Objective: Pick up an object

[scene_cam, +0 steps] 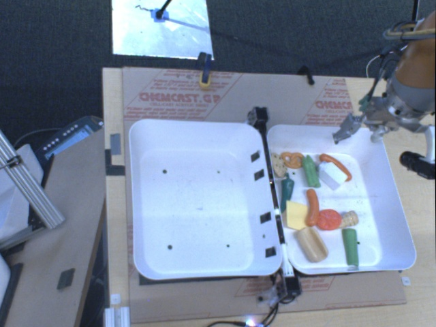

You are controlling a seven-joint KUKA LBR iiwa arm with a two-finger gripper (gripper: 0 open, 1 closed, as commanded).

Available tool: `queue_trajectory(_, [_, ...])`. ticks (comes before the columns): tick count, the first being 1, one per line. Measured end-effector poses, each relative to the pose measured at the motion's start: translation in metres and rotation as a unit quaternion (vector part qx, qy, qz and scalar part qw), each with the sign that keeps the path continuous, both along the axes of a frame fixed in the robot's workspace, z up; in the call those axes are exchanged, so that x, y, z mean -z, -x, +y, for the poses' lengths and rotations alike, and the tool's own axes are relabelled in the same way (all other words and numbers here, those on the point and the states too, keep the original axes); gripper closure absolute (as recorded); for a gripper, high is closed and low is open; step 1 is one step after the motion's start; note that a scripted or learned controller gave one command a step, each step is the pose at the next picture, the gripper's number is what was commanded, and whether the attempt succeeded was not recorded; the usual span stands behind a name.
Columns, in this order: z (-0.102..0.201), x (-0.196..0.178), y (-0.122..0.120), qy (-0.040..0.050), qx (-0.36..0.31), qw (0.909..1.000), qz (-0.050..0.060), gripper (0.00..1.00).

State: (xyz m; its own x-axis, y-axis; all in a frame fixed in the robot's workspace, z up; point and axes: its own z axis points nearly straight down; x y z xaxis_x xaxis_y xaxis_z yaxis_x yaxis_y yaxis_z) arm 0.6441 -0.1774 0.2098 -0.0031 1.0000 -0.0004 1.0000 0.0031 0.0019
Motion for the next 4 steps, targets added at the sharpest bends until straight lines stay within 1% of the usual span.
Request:
queue_trajectory(1, [0.0,-0.012,-0.001,0.0004,-0.002,1.0,-0.002,1.0])
queue_trajectory(2, [-0.03,0.044,-0.026,0.0013,0.001,1.0,-0.002,1.0])
queue_trajectory(3, [-0.029,-0.216,-0.025,0.0031,-0.002,1.0,-0.009,1.0])
queue_trajectory(4, [-0.028,-0.238,-0.025,0.0007,-0.001,1.0,-0.002,1.0])
